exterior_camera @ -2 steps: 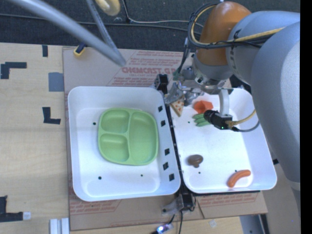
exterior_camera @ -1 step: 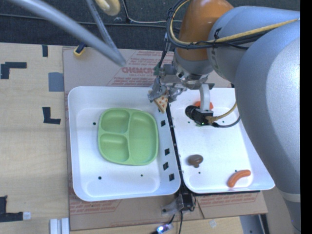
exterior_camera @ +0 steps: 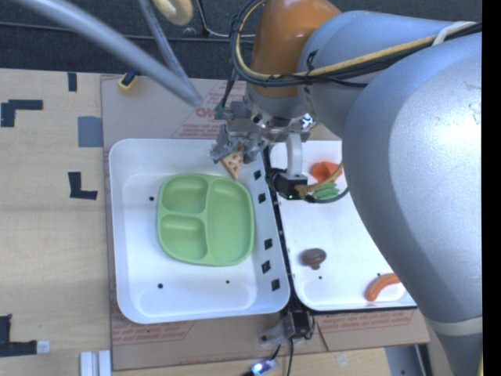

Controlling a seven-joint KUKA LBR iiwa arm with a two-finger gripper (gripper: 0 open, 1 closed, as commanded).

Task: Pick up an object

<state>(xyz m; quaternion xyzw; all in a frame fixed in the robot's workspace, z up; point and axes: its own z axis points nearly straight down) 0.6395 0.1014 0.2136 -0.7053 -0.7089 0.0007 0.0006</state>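
My gripper (exterior_camera: 232, 153) hangs over the back right corner of the left bin (exterior_camera: 124, 233), just beyond the far rim of a green divided plate (exterior_camera: 206, 219). A small tan and red wedge, like a toy pizza slice (exterior_camera: 232, 164), sits between its fingertips, and the fingers are closed on it. The wedge is at the plate's back edge; I cannot tell whether it touches the plate or the bin floor. The orange wrist band and grey arm hide the bench behind and to the right.
The right bin (exterior_camera: 344, 233) holds an orange and green carrot-like toy (exterior_camera: 325, 171) at the back, a small brown lump (exterior_camera: 314, 257) in the middle and an orange sausage-like piece (exterior_camera: 381, 287) at the front. A ridge with black marks divides the two bins.
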